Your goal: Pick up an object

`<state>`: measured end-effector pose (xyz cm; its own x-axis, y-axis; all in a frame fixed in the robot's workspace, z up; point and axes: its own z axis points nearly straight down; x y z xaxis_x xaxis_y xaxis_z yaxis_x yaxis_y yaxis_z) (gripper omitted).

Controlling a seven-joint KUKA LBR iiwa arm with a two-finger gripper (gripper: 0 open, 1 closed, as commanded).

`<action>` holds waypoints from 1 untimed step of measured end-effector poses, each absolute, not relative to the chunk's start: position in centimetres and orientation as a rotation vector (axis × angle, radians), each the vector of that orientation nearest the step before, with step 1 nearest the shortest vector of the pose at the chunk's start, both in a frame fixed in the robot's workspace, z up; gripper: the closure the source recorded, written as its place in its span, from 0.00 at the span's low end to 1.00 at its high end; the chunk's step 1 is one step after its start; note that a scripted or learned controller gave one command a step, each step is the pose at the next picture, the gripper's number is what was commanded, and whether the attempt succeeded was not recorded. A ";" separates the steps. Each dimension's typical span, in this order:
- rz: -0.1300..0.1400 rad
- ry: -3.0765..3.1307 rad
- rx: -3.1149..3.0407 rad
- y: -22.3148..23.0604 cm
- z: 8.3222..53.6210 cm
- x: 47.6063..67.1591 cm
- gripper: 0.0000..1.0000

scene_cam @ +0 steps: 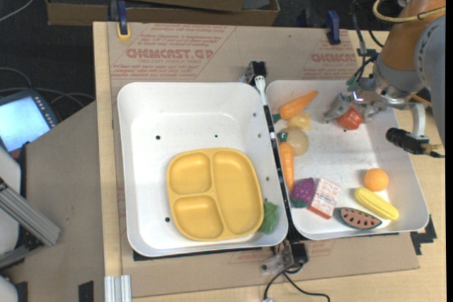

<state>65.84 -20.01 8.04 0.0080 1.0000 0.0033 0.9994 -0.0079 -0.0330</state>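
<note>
Camera view, hand (346, 112) gripping red toy (350, 119)

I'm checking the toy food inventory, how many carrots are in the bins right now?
2. One carrot lies at the far end of the right bin; the other carrot lies along that bin's left wall. More could be hidden beneath the gripper.

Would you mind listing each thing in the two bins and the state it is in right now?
gripper: low in the right bin, a red object between its fingers
red object: gripped
yellow tray: flat in the left bin, compartments bare
carrot: lying loose, right bin
orange: resting loose
corn cob: lying flat
watermelon slice: lying flat
</note>
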 end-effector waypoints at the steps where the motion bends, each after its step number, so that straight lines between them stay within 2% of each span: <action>1: 0.001 -2.223 -2.217 -16.5 8.5 66.5 0.00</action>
